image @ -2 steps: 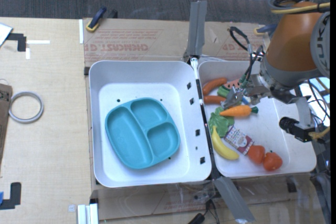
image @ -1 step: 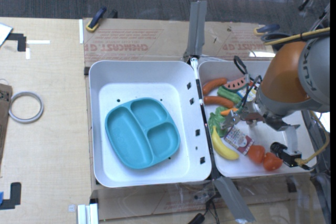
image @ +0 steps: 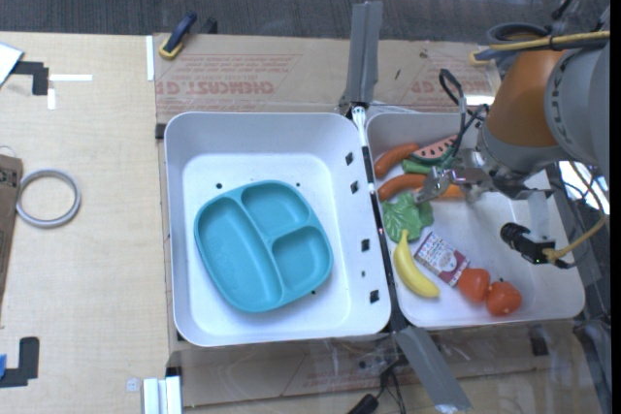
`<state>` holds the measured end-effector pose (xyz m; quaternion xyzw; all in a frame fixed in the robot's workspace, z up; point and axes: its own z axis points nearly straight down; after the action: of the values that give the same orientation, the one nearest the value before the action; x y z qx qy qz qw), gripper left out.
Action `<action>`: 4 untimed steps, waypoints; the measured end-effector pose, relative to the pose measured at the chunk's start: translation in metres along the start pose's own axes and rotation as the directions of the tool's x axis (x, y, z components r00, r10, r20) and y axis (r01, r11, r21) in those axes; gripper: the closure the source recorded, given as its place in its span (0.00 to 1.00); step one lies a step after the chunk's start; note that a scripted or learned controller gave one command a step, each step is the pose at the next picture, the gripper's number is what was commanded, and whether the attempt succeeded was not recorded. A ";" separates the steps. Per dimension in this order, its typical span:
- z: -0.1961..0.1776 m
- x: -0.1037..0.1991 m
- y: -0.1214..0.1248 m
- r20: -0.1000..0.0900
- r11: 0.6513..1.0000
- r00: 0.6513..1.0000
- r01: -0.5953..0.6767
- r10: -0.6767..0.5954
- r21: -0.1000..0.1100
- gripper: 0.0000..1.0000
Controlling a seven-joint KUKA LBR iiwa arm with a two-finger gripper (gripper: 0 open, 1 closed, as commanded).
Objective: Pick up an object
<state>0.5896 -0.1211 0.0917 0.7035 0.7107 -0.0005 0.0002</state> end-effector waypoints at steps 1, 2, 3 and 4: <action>0.002 -0.067 0.066 -0.011 0.998 0.998 0.059 -0.059 0.017 0.00; -0.007 -0.069 0.066 -0.003 0.998 0.998 0.062 -0.062 0.012 1.00; -0.001 -0.102 0.052 0.001 0.954 0.954 0.299 -0.299 -0.001 1.00; 0.000 -0.101 0.066 -0.005 0.996 0.996 0.087 -0.087 0.011 1.00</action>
<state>0.6567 -0.2211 0.0913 0.6717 0.7408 -0.0029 -0.0057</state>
